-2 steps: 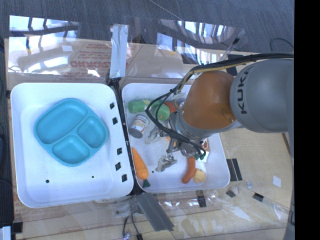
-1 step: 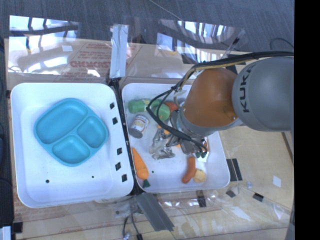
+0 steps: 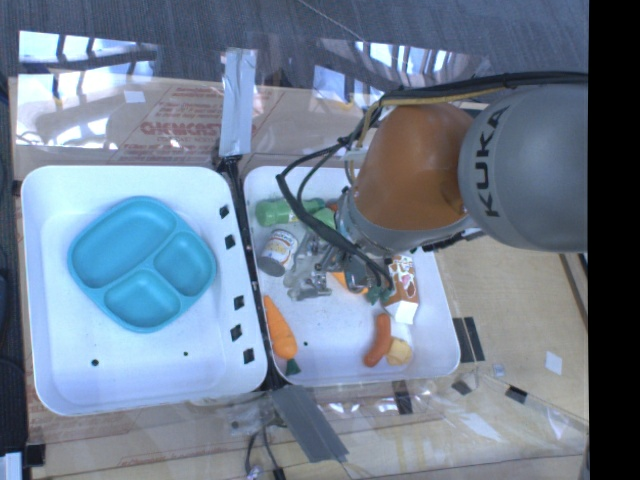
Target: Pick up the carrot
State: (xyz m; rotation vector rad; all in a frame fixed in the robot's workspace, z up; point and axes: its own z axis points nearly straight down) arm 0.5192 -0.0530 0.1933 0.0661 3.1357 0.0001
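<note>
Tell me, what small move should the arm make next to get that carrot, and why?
Probably a short slide toward the right bin's near left corner. The carrot lies there against the wall, untouched, while the gripper hangs over the bin's middle beside the can. It should stop above the carrot before descending.

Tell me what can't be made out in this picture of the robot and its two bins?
- Gripper: too small and cluttered in the camera view to tell open from shut.
- Far side of the right bin: hidden under the arm.
- Green thing: partly behind a black cable; too blurred to identify.
- Packet by the arm: half covered, its print unreadable.
- Carrot: its tip is lost against the bin's wall.
</note>
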